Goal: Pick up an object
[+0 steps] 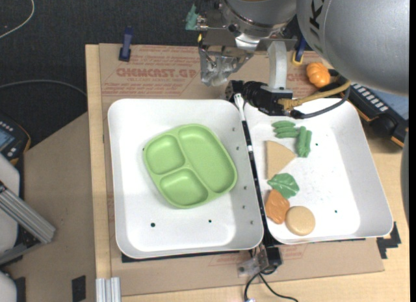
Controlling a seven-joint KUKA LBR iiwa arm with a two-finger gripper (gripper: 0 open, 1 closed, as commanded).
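Note:
My gripper (218, 72) hangs high over the back rim of the left bin (123, 184), above the cardboard behind it, and nothing shows under it. A green three-compartment plate (188, 164) lies in the middle of the left bin. The right bin (354, 171) holds green bean pods (296, 134), a tan wedge (278, 157), a green leaf piece (284, 184), an orange chunk (277, 207) and a round tan disc (300, 221), all along its left half. The gripper is well clear of every one of them.
A small orange toy (317, 73) lies on the bench behind the right bin. A blue clamp (125, 44) sits at the back left corner of the board. The arm's grey body covers the upper right.

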